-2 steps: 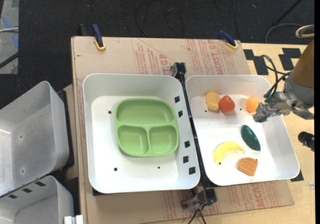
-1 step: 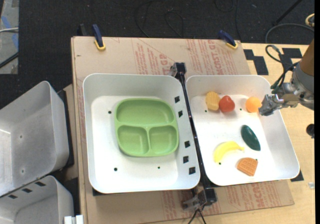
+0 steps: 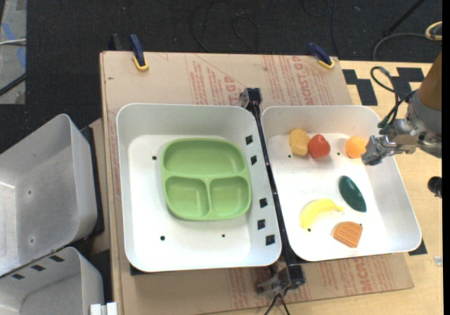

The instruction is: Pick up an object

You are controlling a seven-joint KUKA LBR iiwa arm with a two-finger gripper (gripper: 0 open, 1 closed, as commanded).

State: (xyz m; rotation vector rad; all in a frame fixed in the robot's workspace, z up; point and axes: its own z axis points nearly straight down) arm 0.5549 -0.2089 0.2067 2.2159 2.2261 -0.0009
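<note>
On the table (image 3: 211, 71) sit 2 shallow white bins side by side. The left bin (image 3: 133, 166) carries a light green plate (image 3: 207, 178) with 3 compartments, lying flat near the bin's middle. The right bin (image 3: 394, 201) carries 6 small things. Near its far edge, in a row, lie a yellow-orange ridged piece (image 3: 299, 142), a red tomato-like piece (image 3: 319, 146) touching it on the side toward the right wall, and an orange ball (image 3: 356, 146) a little apart, closer to the far right corner. Toward the middle of the right side lies a dark green oval piece (image 3: 352, 193), set at a slant. Nearer the front edge lie a yellow banana (image 3: 319, 211), and just beside it, toward the front right corner, an orange waffle-like piece (image 3: 347, 234). The grey arm (image 3: 430, 106) reaches in over the right wall of the right bin, and the claw (image 3: 373, 152) hangs by the far right corner, just beside the orange ball; whether it touches the ball is too small to tell. Whether the claw is spread or closed I cannot tell, and nothing shows gripped in it. 2 yellow-tipped clamps (image 3: 140, 60) pin the table's far edge, near each corner.
</note>
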